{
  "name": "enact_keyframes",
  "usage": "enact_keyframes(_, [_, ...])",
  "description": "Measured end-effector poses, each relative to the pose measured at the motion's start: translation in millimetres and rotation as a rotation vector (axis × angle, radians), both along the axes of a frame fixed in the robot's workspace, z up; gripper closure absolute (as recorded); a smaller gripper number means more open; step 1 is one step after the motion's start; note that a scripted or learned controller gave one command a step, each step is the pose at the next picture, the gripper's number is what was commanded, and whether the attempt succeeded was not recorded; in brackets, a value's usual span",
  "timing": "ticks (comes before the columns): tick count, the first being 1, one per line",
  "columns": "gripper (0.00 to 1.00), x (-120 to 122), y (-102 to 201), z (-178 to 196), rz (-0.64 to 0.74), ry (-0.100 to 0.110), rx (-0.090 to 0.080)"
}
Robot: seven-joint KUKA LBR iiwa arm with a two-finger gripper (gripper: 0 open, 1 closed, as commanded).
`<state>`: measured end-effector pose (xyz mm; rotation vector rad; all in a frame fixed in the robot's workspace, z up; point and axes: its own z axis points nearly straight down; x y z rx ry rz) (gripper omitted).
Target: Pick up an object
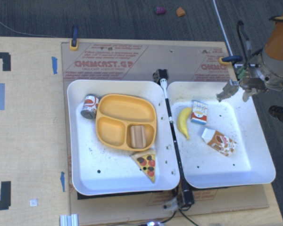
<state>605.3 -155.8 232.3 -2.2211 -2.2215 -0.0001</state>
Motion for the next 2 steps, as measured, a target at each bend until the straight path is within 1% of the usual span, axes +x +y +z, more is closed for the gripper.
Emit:
enact_keyframes(1, [0.0, -52.3, -3.2, -136.8, 0.0, -0.004, -0.001])
enact_keyframes(2, [0.0, -94.7, 40.3, -143.5, -0.001, -0.014, -0.006])
